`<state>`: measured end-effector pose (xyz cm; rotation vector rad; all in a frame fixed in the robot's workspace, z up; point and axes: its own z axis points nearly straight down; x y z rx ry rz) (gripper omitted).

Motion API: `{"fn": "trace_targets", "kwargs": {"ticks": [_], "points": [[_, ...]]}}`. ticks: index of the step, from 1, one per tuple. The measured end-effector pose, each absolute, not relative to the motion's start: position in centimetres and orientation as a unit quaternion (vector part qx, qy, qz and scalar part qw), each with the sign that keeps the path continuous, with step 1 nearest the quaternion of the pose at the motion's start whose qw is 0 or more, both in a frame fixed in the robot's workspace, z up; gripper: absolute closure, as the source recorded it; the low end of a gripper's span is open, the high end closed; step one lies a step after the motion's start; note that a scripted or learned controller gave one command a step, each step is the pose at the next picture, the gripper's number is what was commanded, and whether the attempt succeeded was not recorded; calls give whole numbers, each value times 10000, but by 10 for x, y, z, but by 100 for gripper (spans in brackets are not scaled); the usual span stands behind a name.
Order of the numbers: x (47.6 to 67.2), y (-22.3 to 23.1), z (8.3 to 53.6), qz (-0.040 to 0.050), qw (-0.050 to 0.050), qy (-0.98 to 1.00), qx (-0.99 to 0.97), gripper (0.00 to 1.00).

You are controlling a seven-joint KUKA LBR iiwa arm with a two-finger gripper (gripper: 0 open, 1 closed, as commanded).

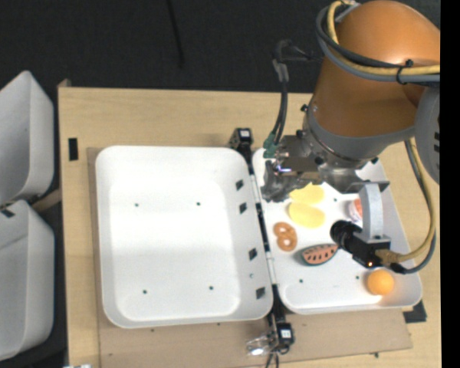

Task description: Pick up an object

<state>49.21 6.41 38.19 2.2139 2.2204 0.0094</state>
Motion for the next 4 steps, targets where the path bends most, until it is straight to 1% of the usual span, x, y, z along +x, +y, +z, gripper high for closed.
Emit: {"fn": "trace_targets", "kwargs": {"ticks": [1,2,3,4], "points": [[556,81,492,40,45,7086,7056,100],[545,88,339,-90,-56,7072,7070,100],[489,82,394,-3,-1,7081,7061,100],[532,83,445,7,19,7086,7056,100]]}}
